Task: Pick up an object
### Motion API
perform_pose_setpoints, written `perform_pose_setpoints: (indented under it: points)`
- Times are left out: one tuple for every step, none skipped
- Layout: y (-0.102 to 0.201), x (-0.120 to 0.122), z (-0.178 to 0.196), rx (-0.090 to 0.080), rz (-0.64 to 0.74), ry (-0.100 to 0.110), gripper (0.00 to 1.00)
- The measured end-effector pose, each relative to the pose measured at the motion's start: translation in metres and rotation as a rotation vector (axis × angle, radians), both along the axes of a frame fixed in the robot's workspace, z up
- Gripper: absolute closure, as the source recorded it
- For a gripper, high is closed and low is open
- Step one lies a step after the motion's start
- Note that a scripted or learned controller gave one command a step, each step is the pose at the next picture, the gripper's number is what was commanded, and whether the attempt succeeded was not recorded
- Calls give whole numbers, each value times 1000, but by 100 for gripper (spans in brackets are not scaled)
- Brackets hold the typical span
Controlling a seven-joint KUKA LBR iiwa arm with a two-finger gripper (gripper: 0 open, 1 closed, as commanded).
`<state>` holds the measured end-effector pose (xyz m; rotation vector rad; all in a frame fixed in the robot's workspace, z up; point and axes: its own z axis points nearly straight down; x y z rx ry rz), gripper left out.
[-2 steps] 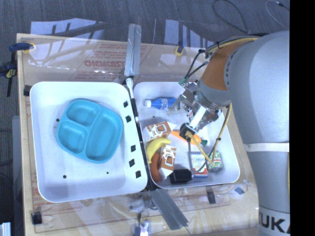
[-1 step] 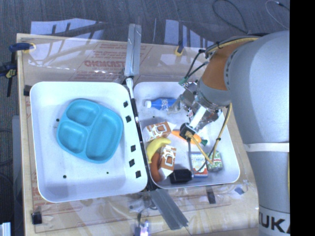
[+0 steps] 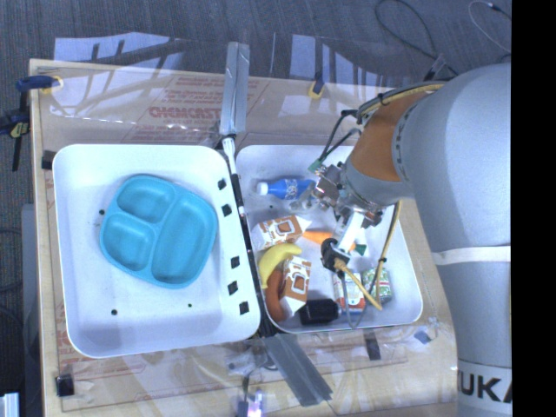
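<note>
blue tray point(image 3: 159, 230), yellow banana point(image 3: 280, 255)

The arm's base point(image 3: 479, 341) reads "UKA"; red print on the clear sheet point(image 3: 187, 102) seems "CHEMCAST".

The arm point(image 3: 460, 172) is a thick, smooth cylinder of pale grey, with a thin lighter seam running across its casing and white block letters, "KU" legible, near the lower edge. Toward the wrist the grey gives way to a broad orange band point(image 3: 382, 146). Thin dark cables point(image 3: 340, 133) loop along the band's edge. Beyond it the gripper point(image 3: 328, 188) is a small cluster of dull metal parts with dark fittings.
</note>
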<state>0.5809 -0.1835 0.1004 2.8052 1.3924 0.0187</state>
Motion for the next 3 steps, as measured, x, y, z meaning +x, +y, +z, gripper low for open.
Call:
perform_pose_setpoints:
  points:
    - [-15, -11, 96, 4, 96, 21, 0]
    - [-14, 29, 61, 4, 108, 23, 0]
    - [-15, 22, -12, 5, 101, 23, 0]
